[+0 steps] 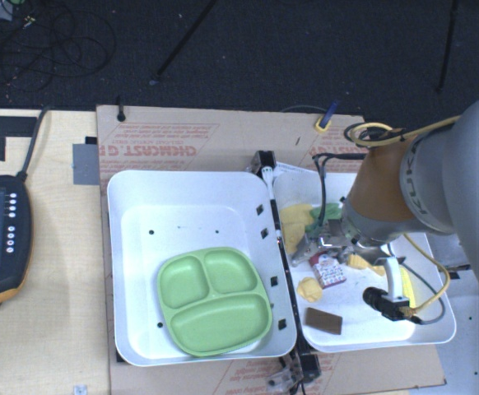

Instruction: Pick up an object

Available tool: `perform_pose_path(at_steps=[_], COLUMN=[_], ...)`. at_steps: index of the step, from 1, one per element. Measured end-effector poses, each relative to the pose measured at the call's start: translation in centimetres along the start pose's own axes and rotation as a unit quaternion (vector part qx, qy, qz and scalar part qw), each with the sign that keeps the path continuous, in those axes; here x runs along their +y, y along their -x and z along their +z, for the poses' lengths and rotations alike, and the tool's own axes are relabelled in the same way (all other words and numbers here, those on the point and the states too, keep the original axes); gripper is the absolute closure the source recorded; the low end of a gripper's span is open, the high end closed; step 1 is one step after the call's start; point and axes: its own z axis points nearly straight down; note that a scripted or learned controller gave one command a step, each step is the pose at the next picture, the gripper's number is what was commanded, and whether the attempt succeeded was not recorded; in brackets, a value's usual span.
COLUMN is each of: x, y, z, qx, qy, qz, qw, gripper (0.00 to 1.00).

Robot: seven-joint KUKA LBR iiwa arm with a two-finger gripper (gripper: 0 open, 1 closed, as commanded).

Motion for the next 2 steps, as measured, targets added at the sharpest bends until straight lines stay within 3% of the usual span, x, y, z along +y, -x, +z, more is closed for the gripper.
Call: perform_pose_path(at_steps=[1, 2], x=[5.4, -0.9], y=[1.0, 0.7], z=[0.0, 0.0], qx=[-0.001, 0.0], qy=[0.001, -0.001], qz=[-0.001, 0.0], qw=[1.0, 1.0], gripper=[0.0, 0.0])
